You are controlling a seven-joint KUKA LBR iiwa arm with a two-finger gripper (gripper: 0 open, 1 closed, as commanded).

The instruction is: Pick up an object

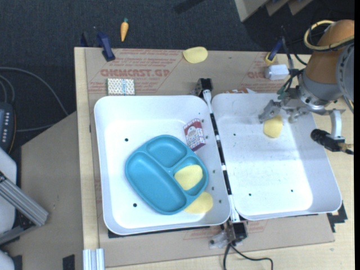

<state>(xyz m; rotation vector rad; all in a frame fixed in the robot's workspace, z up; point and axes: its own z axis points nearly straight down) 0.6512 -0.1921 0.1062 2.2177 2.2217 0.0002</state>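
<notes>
From my seat, the nearest things are the blue divided plate (160, 173) and two yellow pieces in the left bin (112, 151); farther off, a small rounded yellow object (273, 127) lies in the right bin (281, 179) under the end effector (279, 110). Its smooth, curved shape could roll or slip aside. I cannot tell the end effector's state.

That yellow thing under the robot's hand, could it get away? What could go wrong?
Yes, it might. The yellow lump looks smooth and rounded, and the gripper sits just above its top edge, so it could squirt out sideways. It also lies near the right bin's far wall, so the gripper may bump that rim. Whether the lump is really gripped is unclear from this view.
</notes>
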